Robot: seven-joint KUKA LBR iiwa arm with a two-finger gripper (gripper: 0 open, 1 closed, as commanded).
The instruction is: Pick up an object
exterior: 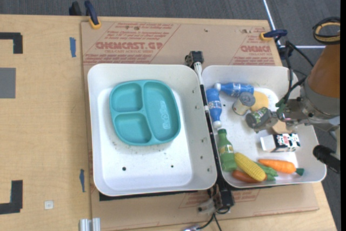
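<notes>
The fingers (282, 112) hover in the right bin (311, 176) beside a grey can (258, 117) (grip state impossible to tell).

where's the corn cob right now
The corn cob lies in the right bin, near its front edge in the camera view, between the green bottle on its left and the carrot on its right.

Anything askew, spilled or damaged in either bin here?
Nothing looks damaged. The left bin has dark specks scattered around the teal divided plate. Toys in the right bin lie jumbled, with both blue bottles on their sides.
</notes>
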